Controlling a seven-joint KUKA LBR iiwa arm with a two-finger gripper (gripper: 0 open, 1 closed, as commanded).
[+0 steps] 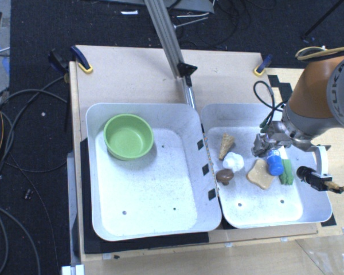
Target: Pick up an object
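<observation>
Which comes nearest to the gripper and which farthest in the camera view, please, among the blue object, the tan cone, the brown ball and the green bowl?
Measured from the gripper over the right bin:
1. Blue object, right bin, just below the gripper.
2. Tan cone, right bin, to the gripper's left.
3. Brown ball, right bin, near the divider, lower left.
4. Green bowl, left bin, far corner.

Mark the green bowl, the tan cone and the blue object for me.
green bowl [128, 136], camera view, on its inner floor.
tan cone [226, 146], camera view, mid-body.
blue object [274, 165], camera view, on its top surface.
</observation>
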